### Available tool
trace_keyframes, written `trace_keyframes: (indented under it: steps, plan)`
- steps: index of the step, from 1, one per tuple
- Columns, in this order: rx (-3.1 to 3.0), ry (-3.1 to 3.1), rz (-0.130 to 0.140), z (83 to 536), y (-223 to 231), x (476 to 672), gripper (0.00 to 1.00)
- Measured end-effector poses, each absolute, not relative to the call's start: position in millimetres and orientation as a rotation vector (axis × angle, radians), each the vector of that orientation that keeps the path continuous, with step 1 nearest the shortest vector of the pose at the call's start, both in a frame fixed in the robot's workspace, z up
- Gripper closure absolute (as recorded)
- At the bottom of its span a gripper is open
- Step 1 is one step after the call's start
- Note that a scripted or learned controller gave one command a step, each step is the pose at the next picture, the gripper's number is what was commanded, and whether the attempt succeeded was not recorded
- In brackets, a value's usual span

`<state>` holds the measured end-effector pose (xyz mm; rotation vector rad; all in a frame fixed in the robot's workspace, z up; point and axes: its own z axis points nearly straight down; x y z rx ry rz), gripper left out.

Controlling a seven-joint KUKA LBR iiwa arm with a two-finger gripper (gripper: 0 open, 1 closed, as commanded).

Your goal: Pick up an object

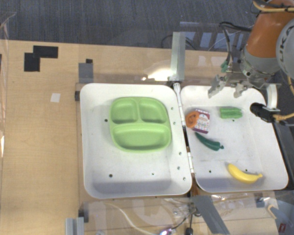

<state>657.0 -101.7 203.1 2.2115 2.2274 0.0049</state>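
My gripper (228,88) hangs over the far edge of the right bin (272,146), fingers spread and pointing down, nothing between them.

Nearest thing: green block (231,112), just below my fingertips toward the near side, almost straight under. Its long axis runs left-right across the bin, so my fingers would have to close across its short side. Small, boxy, bright green, lying flat, clear of its neighbours.

Left of the block: snack pack (200,120), purple and white with an orange patch, lying flat near the divider between the bins. Near the block but apart from it.

Further toward the near side: dark green pepper (208,142), slim, long axis slanting from upper left to lower right. It sits just below the pack; I cannot tell whether they touch.

Furthest from me: banana (243,174), yellow, curved, near the bin's front wall, well apart from the rest.

Left bin (95,146): green tray (139,124) with three compartments, well off to my left.

Judgement: the block is the likeliest pick, a short drop with little sideways travel. Risk is a smooth block slipping out of the fingers.
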Motion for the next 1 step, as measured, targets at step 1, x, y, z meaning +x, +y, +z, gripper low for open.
trace_keyframes:
  steps: [1]
  plan:
    - [2.13,2.293,0.014,108.7,-128.7,597.0,0.0]
